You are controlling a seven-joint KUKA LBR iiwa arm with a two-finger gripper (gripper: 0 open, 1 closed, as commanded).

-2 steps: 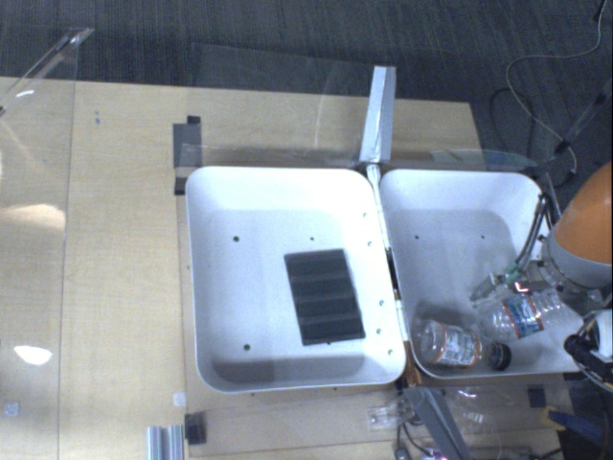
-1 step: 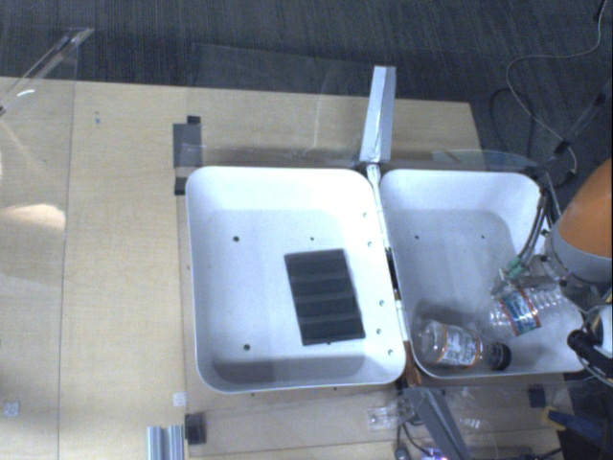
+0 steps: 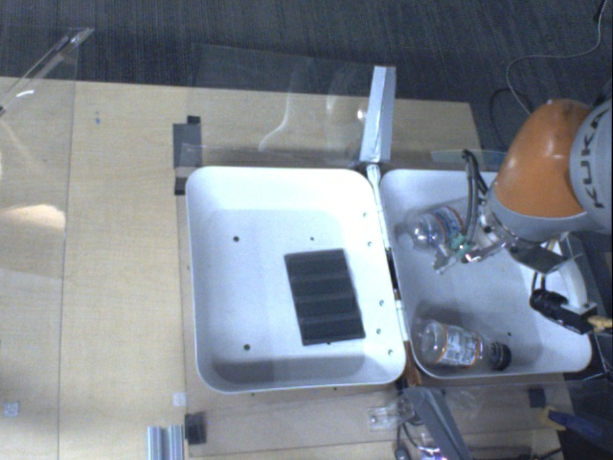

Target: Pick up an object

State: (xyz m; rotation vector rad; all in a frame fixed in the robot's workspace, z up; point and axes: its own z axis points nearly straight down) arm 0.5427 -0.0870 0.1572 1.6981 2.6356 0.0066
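From my station I see the arm [image 3: 546,175] reaching into the right bin [image 3: 498,295], with the pincer [image 3: 458,247] low over the bin's upper left part. A clear plastic bottle [image 3: 436,228] lies right at it, on the side toward the divider between the bins, close enough that bottle and pincer overlap in my view. Its long axis looks to run roughly across the bin, though glare blurs its outline.

I cannot tell whether the pincer is spread or pressed together, nor whether it touches or grips the bottle; cables and the wrist crowd that spot.

A second bottle with a dark cap [image 3: 462,345] lies well apart along the near wall, its length parallel to it. The left bin [image 3: 211,257] holds a flat dark ridged block [image 3: 326,296].
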